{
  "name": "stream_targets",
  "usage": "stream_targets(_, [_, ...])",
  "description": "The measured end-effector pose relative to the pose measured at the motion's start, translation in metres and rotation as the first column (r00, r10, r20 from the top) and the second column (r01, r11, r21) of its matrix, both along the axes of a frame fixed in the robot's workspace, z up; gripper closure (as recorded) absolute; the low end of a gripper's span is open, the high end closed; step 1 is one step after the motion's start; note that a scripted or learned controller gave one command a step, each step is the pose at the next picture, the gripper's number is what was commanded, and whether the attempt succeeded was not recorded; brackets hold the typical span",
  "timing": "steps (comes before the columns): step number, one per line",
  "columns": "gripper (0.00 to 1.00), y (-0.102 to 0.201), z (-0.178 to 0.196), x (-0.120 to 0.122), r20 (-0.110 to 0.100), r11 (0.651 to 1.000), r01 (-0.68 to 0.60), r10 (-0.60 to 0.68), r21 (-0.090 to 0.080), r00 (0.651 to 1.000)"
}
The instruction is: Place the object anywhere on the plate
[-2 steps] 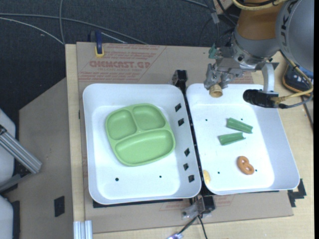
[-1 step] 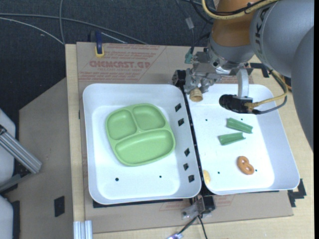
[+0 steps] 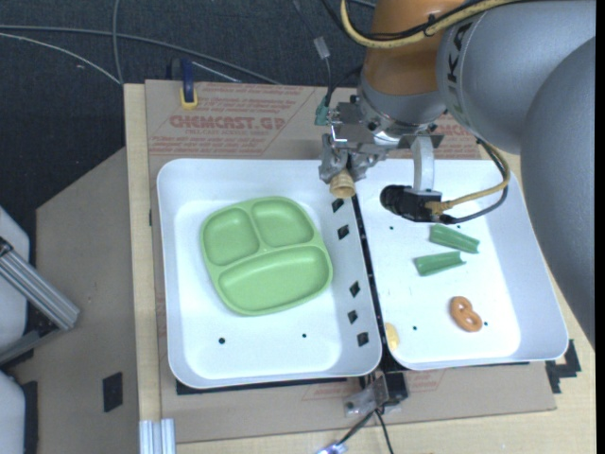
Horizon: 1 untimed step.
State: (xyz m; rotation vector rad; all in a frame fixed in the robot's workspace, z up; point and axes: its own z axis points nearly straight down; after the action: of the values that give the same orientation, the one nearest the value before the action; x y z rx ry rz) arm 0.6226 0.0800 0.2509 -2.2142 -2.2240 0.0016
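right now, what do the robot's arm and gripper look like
The arm is bulky, with smooth rounded grey links and a glossy orange band above the wrist. A yellow cable loops across that band. The gripper is small bare-metal hardware with thin wires, ending in a tan tip.

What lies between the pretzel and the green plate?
In the camera view, only bare white floor and the bins' two rims separate pretzel and plate.

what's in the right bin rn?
Right bin holds one green strip, a second green strip below it, an orange pretzel-like piece and a small yellow bit by the near-left rim. The arm covers the bin's far corner; what lies there is hidden.
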Motion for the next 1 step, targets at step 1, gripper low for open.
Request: stream_targets(1, [1.0, 0.0501, 0.0003, -0.021, -0.001, 1.0, 0.001, -0.001, 0.0, 1.0])
